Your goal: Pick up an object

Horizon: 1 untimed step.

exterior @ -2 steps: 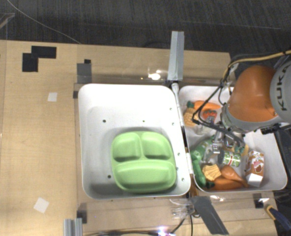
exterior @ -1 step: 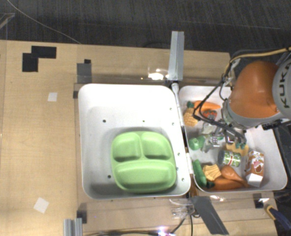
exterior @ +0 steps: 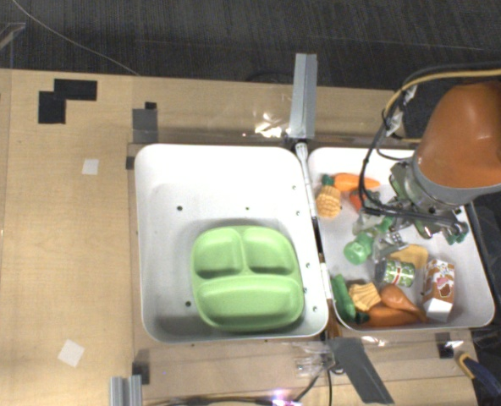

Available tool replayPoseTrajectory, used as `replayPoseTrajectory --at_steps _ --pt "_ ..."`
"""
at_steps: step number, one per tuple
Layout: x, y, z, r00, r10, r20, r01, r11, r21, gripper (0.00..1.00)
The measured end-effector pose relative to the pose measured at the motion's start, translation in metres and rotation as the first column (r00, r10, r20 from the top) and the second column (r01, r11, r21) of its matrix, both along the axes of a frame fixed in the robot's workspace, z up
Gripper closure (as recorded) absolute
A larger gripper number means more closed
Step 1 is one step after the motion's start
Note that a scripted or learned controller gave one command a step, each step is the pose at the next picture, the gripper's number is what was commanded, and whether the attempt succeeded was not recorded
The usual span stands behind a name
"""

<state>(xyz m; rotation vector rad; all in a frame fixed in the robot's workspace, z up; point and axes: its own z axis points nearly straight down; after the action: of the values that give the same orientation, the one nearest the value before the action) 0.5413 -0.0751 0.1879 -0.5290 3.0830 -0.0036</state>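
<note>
The arm reaches in from 3 o'clock, its end effector low in the right bin over the green bottle and can; its state is impossible to tell. A green tray fills the left bin on the tan counter.

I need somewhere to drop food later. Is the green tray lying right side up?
Right side up: the green tray lies flat in the left bin, its three compartments facing upward.
</note>
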Motion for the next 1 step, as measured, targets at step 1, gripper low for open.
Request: replayPoseTrajectory --at_steps 1 --pt "-0.0179 -0.0316 -0.0156 0.938 0.346 -0.005 -0.346 0.938 -0.004 1.0"
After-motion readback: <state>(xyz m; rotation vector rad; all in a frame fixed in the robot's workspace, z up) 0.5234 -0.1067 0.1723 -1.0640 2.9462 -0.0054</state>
